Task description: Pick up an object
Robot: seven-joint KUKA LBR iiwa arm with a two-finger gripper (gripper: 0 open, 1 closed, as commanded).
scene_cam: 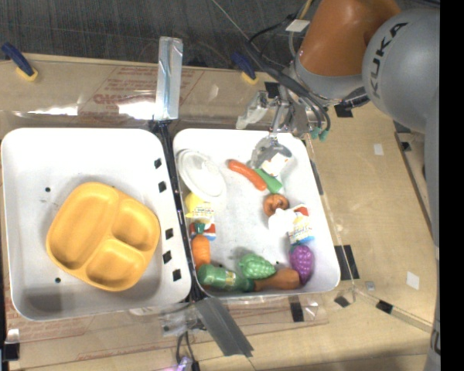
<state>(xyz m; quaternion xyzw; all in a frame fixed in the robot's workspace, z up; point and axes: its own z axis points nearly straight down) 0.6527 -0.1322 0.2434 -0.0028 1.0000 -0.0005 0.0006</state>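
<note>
So the grey metal two-finger gripper [272,151] is down in the far end of the right shallow white plastic bin [240,242], right over a small green-and-white toy piece [271,178], but I can't tell how it's set. Touching that piece is a smooth glossy orange-red toy chili [246,174], long and slim. Beside it sits a clear round plastic lid [201,173]. Toward the near wall there's a bumpy green plastic toy [256,267], a knobbly purple grape bunch [301,260] and a small orange carrot [201,249]. The left white bin [23,176] holds a matte yellow divided plate [102,234] with rounded corners, on a tan wooden table [371,207].
</note>
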